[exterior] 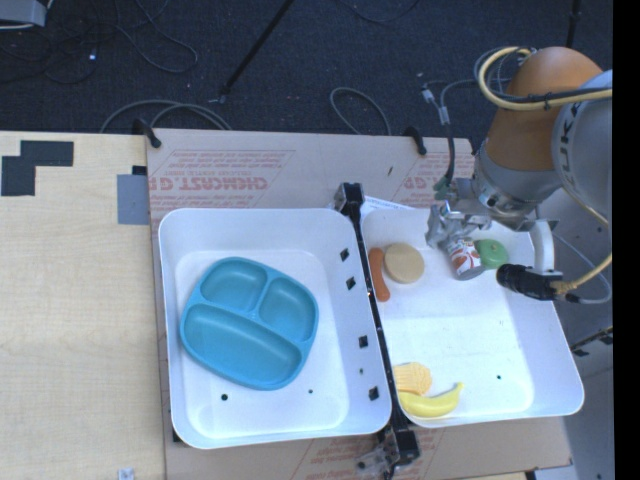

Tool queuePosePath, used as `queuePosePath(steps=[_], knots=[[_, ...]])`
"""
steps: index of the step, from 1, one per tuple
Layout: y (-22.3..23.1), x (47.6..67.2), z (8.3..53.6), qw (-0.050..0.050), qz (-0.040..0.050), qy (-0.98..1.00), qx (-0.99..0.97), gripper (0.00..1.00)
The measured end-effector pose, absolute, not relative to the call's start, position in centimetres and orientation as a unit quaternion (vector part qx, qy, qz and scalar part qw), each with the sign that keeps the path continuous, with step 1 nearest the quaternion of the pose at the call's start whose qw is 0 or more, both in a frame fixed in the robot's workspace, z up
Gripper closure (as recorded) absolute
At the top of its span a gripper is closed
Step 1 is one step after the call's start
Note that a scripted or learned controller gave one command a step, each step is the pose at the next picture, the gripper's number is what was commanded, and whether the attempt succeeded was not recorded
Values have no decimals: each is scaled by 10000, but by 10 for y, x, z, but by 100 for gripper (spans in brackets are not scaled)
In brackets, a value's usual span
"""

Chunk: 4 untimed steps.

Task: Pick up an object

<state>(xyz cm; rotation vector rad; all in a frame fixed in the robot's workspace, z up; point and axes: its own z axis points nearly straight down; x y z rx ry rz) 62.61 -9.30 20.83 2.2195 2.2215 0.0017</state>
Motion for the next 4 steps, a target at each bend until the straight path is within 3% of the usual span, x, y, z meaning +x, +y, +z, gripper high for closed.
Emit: queuePosePath(steps=[1,3,4], knots=[[-52,600,205,-29,-14,7083,7059,100],[56,573,217,-30,-11,7092,7050,100],[102,542,210,-33,-23,7089,7053,100]])
